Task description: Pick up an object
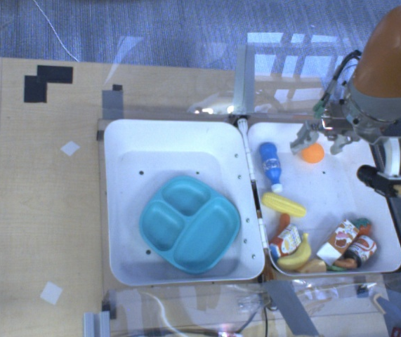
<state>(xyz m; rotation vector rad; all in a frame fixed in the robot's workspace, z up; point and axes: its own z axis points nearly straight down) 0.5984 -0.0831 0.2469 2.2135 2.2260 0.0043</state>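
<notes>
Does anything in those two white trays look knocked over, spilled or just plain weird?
Nothing looks spilled or broken. The blue bottle lies on its side in the right bin, and the toy food is heaped loosely along its near edge. The blue divided plate sits askew in the left bin.

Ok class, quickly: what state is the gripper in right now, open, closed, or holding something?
Gripper: open, fingers spread either side of the orange ball in the right bin, nothing gripped yet.

A pale wooden bench [38, 209] carries black tape marks [45, 81] toward ten o'clock; blue-grey carpet [151, 20] spans twelve o'clock, catching bright window reflections [284, 55].
</notes>
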